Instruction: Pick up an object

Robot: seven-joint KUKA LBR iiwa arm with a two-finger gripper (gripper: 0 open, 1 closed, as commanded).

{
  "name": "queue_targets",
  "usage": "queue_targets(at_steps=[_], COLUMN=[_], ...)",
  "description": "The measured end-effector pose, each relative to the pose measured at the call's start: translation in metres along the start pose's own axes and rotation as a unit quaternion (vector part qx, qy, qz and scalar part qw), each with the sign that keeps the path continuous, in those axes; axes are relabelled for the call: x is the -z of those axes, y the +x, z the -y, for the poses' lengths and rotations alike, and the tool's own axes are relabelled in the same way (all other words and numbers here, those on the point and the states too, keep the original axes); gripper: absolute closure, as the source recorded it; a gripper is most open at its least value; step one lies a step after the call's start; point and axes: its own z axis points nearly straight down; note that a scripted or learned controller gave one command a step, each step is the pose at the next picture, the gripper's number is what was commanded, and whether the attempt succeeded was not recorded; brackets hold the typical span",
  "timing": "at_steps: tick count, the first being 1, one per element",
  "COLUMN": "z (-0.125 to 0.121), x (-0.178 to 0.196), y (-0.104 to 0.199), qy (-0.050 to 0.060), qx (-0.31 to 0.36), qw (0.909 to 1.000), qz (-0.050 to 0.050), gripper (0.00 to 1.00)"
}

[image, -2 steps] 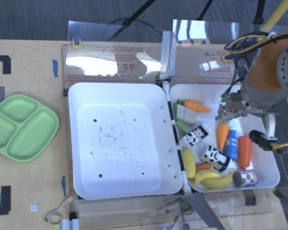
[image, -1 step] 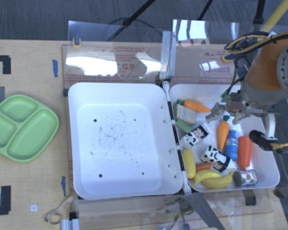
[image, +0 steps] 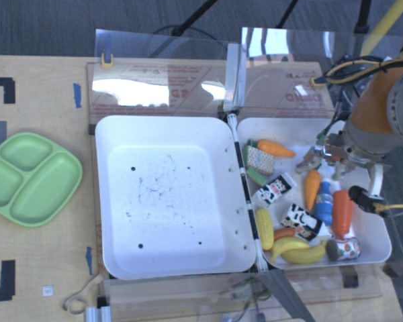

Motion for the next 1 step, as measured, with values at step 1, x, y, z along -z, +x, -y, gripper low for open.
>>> queue_targets(at_steps=[1], z=[-0.0016], x=[0.0118], y=[0.0006], qy=[-0.003], qx=[0.001], qw=[1.0], qz=[0.0], gripper=[1.0])
